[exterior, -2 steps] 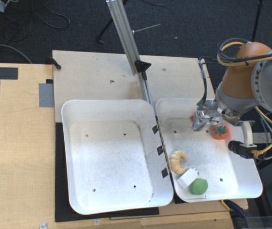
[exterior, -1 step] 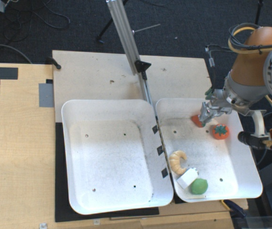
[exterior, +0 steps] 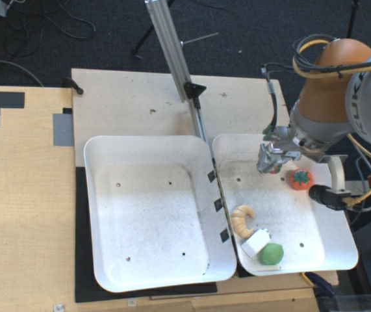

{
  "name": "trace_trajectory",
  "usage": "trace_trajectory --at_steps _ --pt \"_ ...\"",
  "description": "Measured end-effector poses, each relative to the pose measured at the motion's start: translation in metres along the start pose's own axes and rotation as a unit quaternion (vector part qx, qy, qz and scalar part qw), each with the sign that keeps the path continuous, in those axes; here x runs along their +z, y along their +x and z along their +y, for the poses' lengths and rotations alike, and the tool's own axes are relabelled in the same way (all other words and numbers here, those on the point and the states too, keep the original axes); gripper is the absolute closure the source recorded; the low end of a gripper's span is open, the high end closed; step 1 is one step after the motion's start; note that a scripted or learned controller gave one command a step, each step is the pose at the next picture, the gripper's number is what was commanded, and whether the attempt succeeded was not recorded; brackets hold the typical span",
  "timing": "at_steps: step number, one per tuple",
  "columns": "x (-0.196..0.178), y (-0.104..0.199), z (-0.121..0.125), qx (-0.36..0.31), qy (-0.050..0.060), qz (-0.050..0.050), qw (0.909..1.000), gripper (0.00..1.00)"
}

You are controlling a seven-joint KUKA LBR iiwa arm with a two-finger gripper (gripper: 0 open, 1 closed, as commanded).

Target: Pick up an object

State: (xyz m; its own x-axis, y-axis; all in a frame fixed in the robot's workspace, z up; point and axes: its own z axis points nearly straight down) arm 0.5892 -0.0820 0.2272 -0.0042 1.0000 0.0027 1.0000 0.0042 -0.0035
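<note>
Gripper (exterior: 271, 162) low over right bin (exterior: 328, 252)

Slanted overhead view; both bins (exterior: 153, 207).

The right bin (exterior: 315, 239) is crowded along its 6 o'clock and 3 o'clock sides: a croissant (exterior: 241, 220), a white block (exterior: 255, 242) and a green ball (exterior: 271, 253) cluster touching near the front-left corner, and a tomato-like red toy (exterior: 299, 179) sits just beside the gripper (exterior: 271, 161) at 3 o'clock. Its centre and front-right floor lie open. A slanted metal post (exterior: 172, 51) and the black-clipped divider (exterior: 216, 194) bar passage toward 9 o'clock.
</note>
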Motion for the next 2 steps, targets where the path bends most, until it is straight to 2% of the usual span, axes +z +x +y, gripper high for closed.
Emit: trace_trajectory --at_steps 1,2 --pt "-0.005 0.044 -0.005 0.000 0.000 0.000 1.0000 1.00" --pt "0.004 0.100 -0.009 0.000 0.001 0.000 1.0000 1.00"
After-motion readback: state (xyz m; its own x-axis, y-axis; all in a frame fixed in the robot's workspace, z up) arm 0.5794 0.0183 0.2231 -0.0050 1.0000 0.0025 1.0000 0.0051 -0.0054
